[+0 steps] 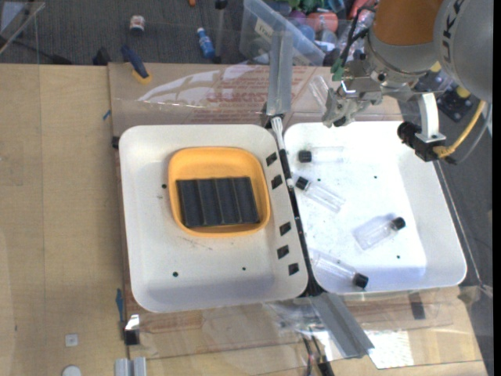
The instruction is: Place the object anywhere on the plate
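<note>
An orange plate [182, 171] lies in the left bin [149, 265]. A dark grey ribbed rectangular block [218, 201] rests flat on the plate, filling most of its middle. My gripper [342, 114] hangs over the far edge of the right bin [427, 202], well to the right of the plate and apart from the block. Nothing can be seen hanging from the gripper.
Several clear vials with black caps lie in the right bin: one near the far left [321, 156], one by the divider [317, 192], one mid-right [378, 230]. A clear tub of coloured items [309, 10] stands behind the bins.
</note>
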### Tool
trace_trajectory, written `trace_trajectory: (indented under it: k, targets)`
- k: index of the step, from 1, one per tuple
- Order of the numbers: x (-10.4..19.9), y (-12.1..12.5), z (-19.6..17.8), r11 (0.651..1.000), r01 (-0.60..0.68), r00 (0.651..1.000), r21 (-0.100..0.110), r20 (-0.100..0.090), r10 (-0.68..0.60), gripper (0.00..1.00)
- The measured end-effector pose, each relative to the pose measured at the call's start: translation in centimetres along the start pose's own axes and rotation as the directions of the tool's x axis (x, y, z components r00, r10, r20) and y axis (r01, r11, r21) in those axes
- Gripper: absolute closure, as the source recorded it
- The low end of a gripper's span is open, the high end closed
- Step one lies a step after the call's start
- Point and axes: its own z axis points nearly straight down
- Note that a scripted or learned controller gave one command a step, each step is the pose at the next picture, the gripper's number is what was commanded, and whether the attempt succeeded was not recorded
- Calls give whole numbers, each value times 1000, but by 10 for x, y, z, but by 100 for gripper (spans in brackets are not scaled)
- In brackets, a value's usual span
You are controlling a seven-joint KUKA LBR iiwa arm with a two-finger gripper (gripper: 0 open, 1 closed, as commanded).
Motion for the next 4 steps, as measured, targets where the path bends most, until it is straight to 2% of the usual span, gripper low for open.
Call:
trace_trajectory:
  k: [1,2,3,4]
  targets:
    - [12,1,-1,992,124,992,2,-1,-124,100]
    - [-6,0,-18,931,366,931,-1,1,-366,100]
    - [5,0,19,844,537,844,3,-4,-537,100]
    - [0,-2,-4,745,667,745,-2,2,-667,100]
